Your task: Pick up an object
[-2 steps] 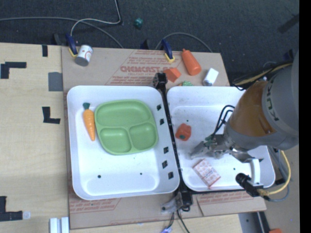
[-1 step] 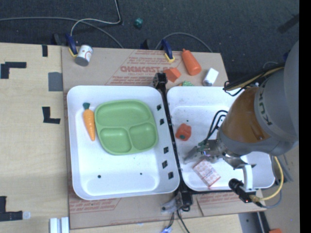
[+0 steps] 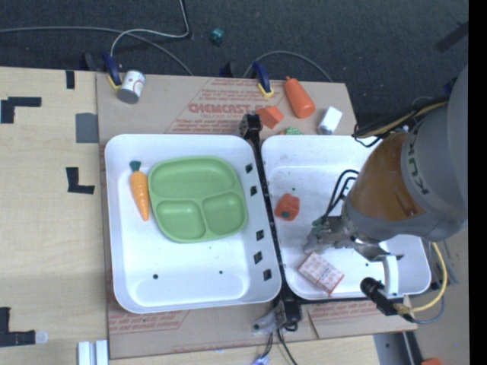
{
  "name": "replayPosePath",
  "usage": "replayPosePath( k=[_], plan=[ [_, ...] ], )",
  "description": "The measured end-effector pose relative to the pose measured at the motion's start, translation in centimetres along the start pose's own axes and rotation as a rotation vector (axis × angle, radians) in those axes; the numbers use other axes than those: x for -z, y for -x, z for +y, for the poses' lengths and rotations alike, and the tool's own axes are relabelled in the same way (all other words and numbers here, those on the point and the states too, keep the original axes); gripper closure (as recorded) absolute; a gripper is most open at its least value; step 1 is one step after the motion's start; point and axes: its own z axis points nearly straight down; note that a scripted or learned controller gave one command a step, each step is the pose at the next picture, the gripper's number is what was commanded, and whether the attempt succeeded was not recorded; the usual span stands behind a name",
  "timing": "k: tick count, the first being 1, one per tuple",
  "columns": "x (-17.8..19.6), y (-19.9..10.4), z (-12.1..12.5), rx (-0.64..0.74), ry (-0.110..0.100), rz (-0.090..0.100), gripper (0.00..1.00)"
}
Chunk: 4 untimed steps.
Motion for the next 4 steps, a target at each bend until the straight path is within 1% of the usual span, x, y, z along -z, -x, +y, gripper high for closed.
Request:
replayPosePath(
  k=[1, 2, 3, 4],
  plan=[
    [0.0, 0.0, 0.0, 0.000, 0.000, 0.000, 0.00],
    [-1.0, 0.7, 8.2, 0.003, -0.002, 0.002, 0.00],
    [-0.8, -0.1, 12.1, 0.002, -0.008, 0.003, 0.00],
    [-1.2, 0.4, 16.6, 0.005, -0.009, 0.004, 0.00]
  ],
)
